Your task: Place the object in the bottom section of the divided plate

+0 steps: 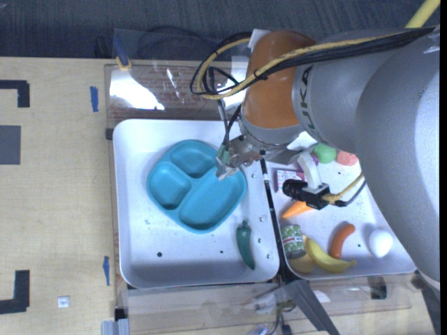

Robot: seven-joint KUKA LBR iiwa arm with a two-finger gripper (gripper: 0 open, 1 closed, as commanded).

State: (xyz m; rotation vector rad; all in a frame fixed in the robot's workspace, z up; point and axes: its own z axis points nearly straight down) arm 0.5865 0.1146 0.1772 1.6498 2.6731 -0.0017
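Divided plate [198,190] lies just under the gripper [227,165] — grip state unreadable, placing step seemingly underway — next, lower toward the large section beneath it.

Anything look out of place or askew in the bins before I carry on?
The divided plate sits skewed, diagonal to the left bin. A green pepper lies loose on that bin's floor, off the plate. The gripper is at the plate's upper right rim.

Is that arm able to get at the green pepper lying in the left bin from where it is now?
Probably yes. The green pepper lies bare on the bin floor beside the blue plate, nothing on top, and the gripper hangs just above the plate, close by.
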